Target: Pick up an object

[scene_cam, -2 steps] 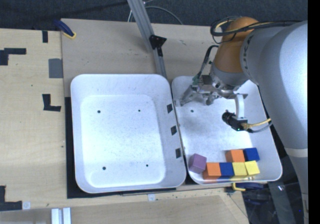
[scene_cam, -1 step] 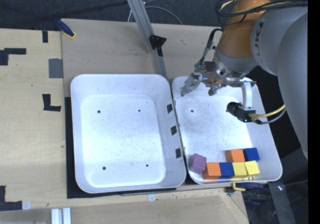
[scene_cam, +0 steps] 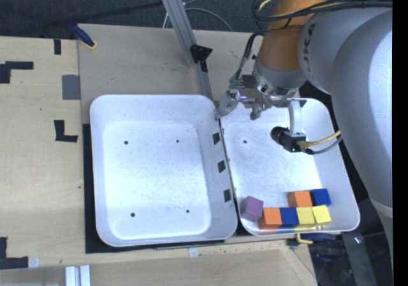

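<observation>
Camera view, looking down on the bench: the grey arm with its orange band reaches in from the right of the frame, its two-finger gripper hanging over the upper end of the right-hand shallow white bin, close to the rim shared with the left-hand white bin. Whether the claw is spread or clenched cannot be told from this angle; nothing is seen between its tips. The candidates for picking, a cluster of small cubes in purple, orange, blue and yellow, lie packed along the lower edge of the right bin, well apart from the gripper and toward the lower right of the frame. The row runs left to right.
</observation>
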Available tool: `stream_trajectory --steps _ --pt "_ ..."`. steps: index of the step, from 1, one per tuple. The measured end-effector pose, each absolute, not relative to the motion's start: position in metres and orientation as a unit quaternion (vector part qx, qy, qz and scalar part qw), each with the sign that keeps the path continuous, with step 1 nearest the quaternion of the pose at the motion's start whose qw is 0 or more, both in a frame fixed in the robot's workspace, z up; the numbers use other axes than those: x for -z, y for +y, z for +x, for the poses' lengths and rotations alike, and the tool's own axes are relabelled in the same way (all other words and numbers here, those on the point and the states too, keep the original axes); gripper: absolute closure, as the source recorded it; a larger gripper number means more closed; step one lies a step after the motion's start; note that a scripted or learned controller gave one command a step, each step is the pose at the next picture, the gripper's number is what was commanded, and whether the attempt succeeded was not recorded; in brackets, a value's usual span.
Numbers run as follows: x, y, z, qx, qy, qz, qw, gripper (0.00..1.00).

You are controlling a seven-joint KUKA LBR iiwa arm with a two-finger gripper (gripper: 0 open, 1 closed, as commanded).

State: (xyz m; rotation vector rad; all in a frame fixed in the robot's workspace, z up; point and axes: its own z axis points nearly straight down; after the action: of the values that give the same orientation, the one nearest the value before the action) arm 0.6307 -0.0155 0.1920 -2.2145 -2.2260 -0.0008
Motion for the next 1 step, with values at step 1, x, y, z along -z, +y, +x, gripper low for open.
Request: stream_trajectory --steps 1 --pt "-0.2017 -0.0171 0.6303 -0.0004 -0.708 -0.706 0.001 1.0"
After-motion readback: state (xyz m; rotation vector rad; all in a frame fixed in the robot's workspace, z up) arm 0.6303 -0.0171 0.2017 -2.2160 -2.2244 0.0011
